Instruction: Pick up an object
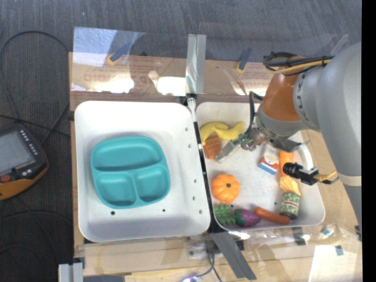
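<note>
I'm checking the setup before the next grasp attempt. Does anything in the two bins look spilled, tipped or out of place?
Nothing stands out. The teal tray lies flat in the left bin, and the toy foods, including the pumpkin and banana, lie loose inside the right bin.

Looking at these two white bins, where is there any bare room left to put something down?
The left bin has bare floor all round the teal tray, widest toward its near rim. The right bin is crowded; its one open patch lies mid-floor, between the small pumpkin, the carrot and the gripper.
</note>
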{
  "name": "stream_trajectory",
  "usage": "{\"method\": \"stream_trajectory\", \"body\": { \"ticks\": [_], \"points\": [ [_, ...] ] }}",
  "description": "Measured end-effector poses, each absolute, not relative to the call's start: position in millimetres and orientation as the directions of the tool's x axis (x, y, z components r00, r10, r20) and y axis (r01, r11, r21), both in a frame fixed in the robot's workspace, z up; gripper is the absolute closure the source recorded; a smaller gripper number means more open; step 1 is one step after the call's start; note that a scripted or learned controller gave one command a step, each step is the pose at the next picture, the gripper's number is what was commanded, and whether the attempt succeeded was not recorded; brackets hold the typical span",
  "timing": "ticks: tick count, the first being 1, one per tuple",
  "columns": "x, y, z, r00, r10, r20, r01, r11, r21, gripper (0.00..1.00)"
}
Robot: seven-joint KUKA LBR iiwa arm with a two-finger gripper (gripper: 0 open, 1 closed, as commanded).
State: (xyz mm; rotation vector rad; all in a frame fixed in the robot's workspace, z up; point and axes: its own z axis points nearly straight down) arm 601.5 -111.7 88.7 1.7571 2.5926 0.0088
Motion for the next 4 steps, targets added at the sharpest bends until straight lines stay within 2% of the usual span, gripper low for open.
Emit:
{"method": "stream_trajectory", "body": {
  "ticks": [1, 2, 3, 4],
  "points": [
    [664.5, -105.4, 87.0, -0.176, 0.984, 0.004, 0.984, 0.176, -0.026, 0.00],
    [664.6, -107.3, 93.1, -0.179, 0.984, -0.005, 0.983, 0.179, -0.029, 1.00],
    [651.9, -198.4, 229.3, -0.238, 0.971, -0.002, 0.971, 0.238, -0.005, 1.00],
    [651.9, -197.9, 228.8, -0.239, 0.971, -0.002, 0.971, 0.239, -0.006, 0.00]
  ]
}}
